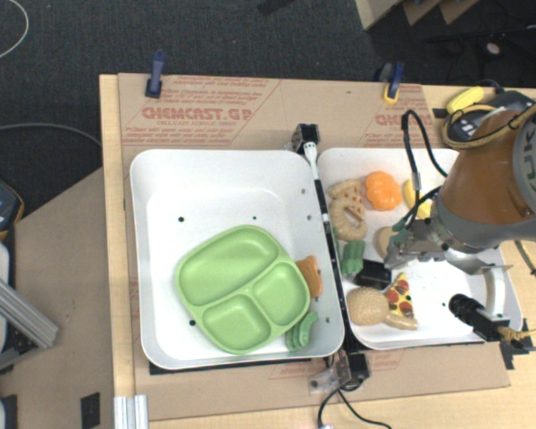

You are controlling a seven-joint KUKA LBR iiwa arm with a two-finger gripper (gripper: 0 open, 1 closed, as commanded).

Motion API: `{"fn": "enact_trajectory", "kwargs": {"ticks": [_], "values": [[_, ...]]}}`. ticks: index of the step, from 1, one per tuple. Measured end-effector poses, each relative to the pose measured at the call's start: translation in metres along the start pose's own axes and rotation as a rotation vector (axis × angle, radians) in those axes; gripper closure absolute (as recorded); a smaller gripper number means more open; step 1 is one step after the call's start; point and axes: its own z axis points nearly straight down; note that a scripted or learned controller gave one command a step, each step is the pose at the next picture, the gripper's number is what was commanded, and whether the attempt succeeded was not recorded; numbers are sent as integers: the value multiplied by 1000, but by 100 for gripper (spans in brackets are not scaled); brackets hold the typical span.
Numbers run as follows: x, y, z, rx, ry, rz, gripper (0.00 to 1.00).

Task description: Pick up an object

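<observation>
Over the right bin [482, 333], we see the tool [400, 250] low among the food toys, the pizza slice [399, 300] just below it and toward the near rim; whether it is spread or pinching we cannot tell.

The pincer [400, 250] hangs over the right white bin [447, 331]. The left white bin [152, 239] lies beside it, toward the view's left of the pincer. Both sit on a brown board [205, 114] with red lettering, which reaches past the pincer on every side. Two blue clamps grip the board's far edge: one [392, 80] almost straight up-view from the pincer, the other [154, 74] well off to the upper left. A black clip [305, 136] sits between the bins, up and left of the pincer. Dark carpet [161, 16] lies beyond the board, and a metal rail [18, 307] lies far to the pincer's left.
</observation>
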Motion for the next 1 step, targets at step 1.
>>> {"fn": "enact_trajectory", "kwargs": {"ticks": [1], "values": [[-60, 43, 45, -10, 2, -2, 100]]}}
